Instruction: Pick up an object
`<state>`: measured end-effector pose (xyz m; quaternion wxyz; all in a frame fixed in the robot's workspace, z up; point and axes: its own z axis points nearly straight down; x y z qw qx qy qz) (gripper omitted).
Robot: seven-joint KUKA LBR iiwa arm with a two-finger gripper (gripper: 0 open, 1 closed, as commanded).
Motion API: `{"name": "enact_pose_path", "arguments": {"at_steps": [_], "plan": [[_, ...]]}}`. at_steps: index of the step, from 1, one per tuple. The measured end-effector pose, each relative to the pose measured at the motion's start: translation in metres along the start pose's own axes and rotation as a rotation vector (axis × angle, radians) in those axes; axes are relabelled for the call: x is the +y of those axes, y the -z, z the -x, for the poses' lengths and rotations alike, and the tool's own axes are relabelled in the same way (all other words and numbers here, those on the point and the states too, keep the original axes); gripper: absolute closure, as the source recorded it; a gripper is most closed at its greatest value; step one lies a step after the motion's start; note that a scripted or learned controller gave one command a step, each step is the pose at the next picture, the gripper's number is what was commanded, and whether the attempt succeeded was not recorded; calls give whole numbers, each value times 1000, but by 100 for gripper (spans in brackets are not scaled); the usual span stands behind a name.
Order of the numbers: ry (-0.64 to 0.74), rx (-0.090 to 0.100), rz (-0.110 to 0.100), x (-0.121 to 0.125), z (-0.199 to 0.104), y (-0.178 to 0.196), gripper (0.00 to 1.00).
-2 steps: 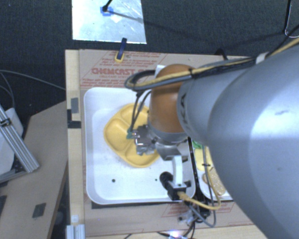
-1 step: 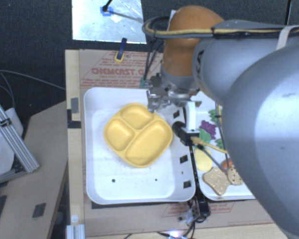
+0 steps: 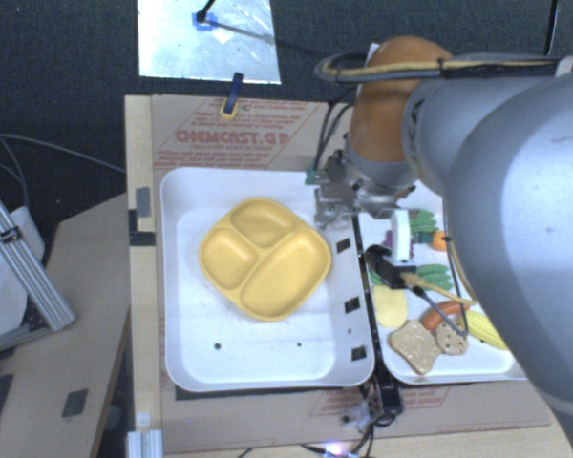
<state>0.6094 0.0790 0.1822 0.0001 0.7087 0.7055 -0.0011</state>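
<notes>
A yellow three-compartment plate (image 3: 265, 256) lies in the middle of the left white bin (image 3: 186, 351). The right bin (image 3: 458, 370) holds several toy foods: a slice of bread (image 3: 415, 347), a brown cookie (image 3: 451, 339), a pale yellow piece (image 3: 392, 306), a yellow piece (image 3: 484, 332), an orange carrot (image 3: 443, 297) and green pieces (image 3: 432, 277). My gripper (image 3: 336, 208) hangs over the divide between the two bins, just off the plate's upper right rim. The large grey arm hides much of the right bin.
A cardboard sheet (image 3: 234, 132) lies under the bins. Beyond it, a shiny panel (image 3: 210, 27) rests on the dark floor. A metal frame (image 3: 24, 265) stands at the left.
</notes>
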Motion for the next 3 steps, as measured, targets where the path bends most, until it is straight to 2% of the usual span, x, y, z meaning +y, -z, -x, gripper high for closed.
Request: {"name": "enact_pose_path", "arguments": {"at_steps": [1, 2, 3], "plan": [[4, 1, 10, 29, 28, 54, 100], [7, 2, -4, -6, 12, -1, 100], [8, 2, 2, -4, 13, 2, 0]]}}
